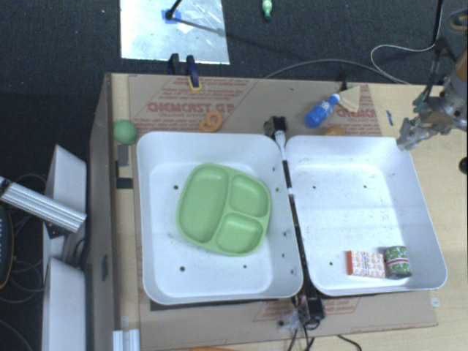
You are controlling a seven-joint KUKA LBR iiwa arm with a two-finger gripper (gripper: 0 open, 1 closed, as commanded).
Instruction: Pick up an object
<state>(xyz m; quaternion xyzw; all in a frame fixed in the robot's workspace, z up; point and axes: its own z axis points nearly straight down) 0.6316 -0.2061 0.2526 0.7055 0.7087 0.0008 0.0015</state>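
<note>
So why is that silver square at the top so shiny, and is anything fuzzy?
In the camera view, the silver foil sheet on the dark floor catches light and glares white; the white plastic bins look bright but even; the grey arm's tool at the right is slightly blurred, and so are the small printed packets.

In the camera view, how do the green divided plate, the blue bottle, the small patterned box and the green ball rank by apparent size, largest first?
1. green divided plate, far the largest.
2. blue bottle.
3. small patterned box, close to the bottle in size, so this order is unsure.
4. green ball, smallest.
</note>
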